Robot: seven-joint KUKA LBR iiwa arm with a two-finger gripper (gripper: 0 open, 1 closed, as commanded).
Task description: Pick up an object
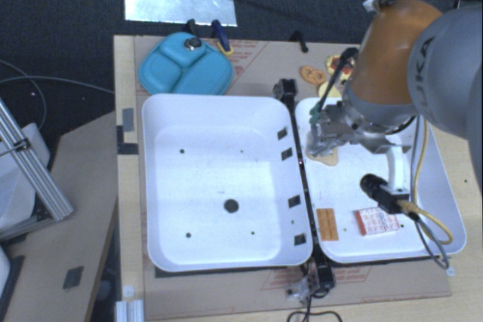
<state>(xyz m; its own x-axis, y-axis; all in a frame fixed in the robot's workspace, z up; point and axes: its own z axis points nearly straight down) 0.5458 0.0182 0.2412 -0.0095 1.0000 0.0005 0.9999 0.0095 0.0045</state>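
My gripper is low inside the right bin, near its left wall, just above a tan flat object that lies on the bin floor. I cannot tell how it is set, or whether it has hold of anything. Nearer the front of this bin lie an orange card and a red and white packet. The left bin is beside it, and a blue tray rests behind

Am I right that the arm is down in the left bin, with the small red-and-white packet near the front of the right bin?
Not quite: the camera view shows the claw down in the right bin, not the left. The red-and-white packet does lie near that bin's front.
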